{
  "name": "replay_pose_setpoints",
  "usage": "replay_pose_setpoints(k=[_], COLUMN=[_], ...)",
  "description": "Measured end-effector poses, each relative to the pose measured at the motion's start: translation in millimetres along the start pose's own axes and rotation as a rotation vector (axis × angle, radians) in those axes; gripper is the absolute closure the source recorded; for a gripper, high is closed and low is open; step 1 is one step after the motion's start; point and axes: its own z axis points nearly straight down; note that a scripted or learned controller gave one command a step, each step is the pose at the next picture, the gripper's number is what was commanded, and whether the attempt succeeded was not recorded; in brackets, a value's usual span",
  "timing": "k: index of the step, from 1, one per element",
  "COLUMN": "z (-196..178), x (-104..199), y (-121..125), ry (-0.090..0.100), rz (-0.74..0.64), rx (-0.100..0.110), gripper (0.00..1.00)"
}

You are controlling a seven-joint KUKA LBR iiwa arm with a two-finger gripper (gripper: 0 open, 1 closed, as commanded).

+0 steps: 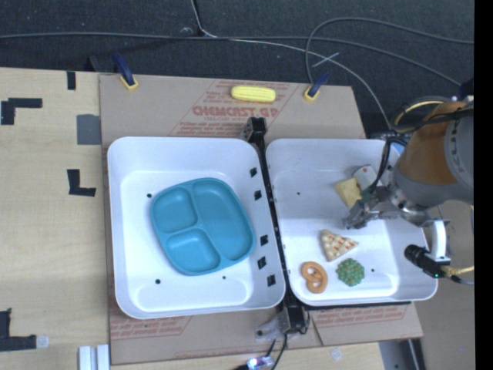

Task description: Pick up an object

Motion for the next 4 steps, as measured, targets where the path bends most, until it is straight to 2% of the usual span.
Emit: replay_pose_setpoints(k=[1, 2, 3, 4], z=[-55.1, -104.1, -159.6, -149.8], x=[5.1, 10.3, 4.1, 55.9], y=[-7.1, 2.8, -4.1, 7.2], ry=[0.004, 0.003, 0.003, 0.005], rz=[0.000, -0.001, 0.001, -0.004], rx=[0.001, 0.000, 0.000, 0.005], gripper=[1.00, 1.00, 1.00, 1.00])
